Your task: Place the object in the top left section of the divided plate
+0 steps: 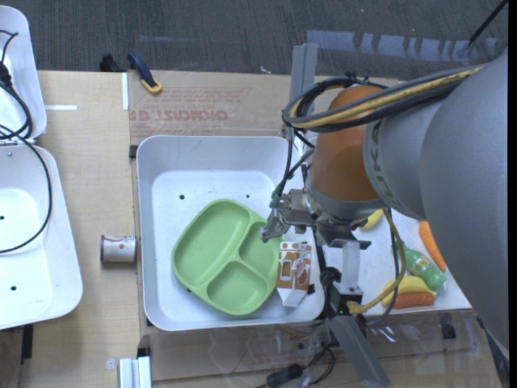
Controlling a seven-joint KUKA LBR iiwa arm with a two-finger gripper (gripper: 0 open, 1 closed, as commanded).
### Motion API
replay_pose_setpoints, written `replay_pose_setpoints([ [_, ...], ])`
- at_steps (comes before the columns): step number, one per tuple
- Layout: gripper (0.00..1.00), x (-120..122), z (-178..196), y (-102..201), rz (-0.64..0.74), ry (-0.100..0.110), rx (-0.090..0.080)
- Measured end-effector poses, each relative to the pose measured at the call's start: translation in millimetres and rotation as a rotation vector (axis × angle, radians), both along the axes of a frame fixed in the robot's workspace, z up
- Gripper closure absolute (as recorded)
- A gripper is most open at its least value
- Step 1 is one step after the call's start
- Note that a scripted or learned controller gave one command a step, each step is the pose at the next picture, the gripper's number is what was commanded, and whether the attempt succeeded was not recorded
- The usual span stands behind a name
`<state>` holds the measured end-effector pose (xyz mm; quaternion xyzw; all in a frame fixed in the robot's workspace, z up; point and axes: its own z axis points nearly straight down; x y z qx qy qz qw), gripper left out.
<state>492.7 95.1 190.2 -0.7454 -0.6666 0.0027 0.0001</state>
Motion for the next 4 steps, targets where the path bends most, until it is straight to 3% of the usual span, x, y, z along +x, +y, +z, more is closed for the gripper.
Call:
replay_pose_setpoints([
  [1, 0.00, -16, 5, -17, 0.002, 0.001, 0.001],
  [2, 0.00, -15, 0, -30, 0.304, 0.001, 0.003],
  [3, 1.00, -15, 8, -31, 0.301, 0.002, 0.002],
  [4, 1.00, -12, -70, 16, 0.542, -0.018, 0.009],
])
